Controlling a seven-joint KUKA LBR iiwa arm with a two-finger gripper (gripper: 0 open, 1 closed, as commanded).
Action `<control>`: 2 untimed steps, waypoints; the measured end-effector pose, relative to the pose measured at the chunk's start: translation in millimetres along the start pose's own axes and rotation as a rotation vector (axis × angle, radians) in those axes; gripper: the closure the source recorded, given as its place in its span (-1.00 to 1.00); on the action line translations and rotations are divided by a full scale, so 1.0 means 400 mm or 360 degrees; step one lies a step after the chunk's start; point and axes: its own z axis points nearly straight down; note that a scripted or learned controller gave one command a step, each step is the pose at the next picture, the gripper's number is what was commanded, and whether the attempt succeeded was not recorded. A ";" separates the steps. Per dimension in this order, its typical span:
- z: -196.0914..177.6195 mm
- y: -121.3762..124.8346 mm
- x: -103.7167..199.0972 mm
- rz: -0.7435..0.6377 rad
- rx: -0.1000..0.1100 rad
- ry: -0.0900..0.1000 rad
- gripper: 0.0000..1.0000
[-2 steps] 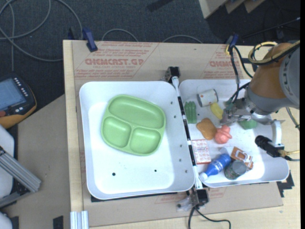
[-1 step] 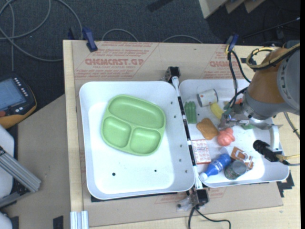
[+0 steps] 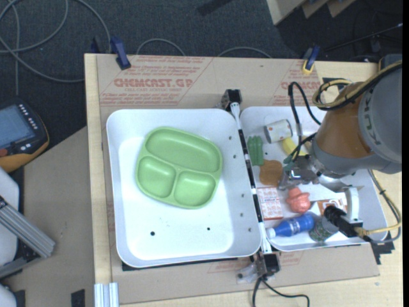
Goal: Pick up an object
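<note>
The gripper (image 3: 295,173) is hovering over the right bin (image 3: 377,200), its grasp impossible to tell, with the pink object (image 3: 298,201) lying just below it toward the near rim.

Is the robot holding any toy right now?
It cannot be told. The pincer is low in the right bin, by the brown thing, but the arm hides its tips.
</note>
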 end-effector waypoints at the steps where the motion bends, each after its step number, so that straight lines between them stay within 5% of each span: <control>1: -0.006 0.002 -0.023 0.0013 -0.0016 -0.0026 -1.00; 2: -0.002 -0.116 -0.014 0.0001 -0.0011 -0.0005 -1.00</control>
